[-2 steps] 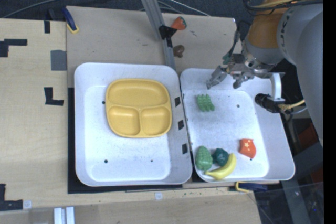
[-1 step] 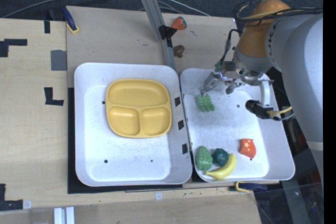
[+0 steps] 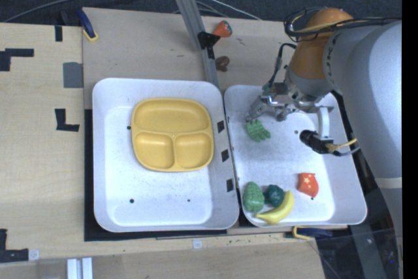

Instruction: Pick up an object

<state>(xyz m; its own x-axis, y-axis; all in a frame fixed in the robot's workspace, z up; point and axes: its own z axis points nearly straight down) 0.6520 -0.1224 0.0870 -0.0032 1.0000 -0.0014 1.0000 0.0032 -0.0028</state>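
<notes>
Green, knobbly toy vegetable [image 3: 258, 132] lying in the upper left part of the right bin [image 3: 339, 202], close to the wall shared with the left bin [image 3: 108, 140]. Judged light, moulded from stiff plastic or firm rubber, unlikely to crush or break. Bumpy surface likely giving fair friction, though the rounded form possibly rolling or squirting out under an off-centre pinch. Best taken across the narrow width at mid-length, fingers straddling the body and closing squarely.

Sitting just above and left of the piece: the gripper [image 3: 256, 115], hanging close over it at the end of the metallic wrist assembly. Finger spacing too small and too blurred here to judge; open or closed cannot be told, and nothing visibly lying between the fingers. Not counting the toy as held.

Reaching in from the right: the grey arm [image 3: 372, 88], orange band [image 3: 313, 52] above the wrist, wrist pitched downward and leftward toward the bin's upper left corner. Black cable [image 3: 320, 140] trailing below the wrist, over the bin floor.

Lying elsewhere in the right bin, well apart from the target: a red piece [image 3: 307, 184], and along the front edge a green item [image 3: 253, 196], a dark teal item [image 3: 274, 195] and a yellow banana [image 3: 278, 209], clustered and touching. Resting in the left bin: a yellow divided plate [image 3: 173, 134].
</notes>
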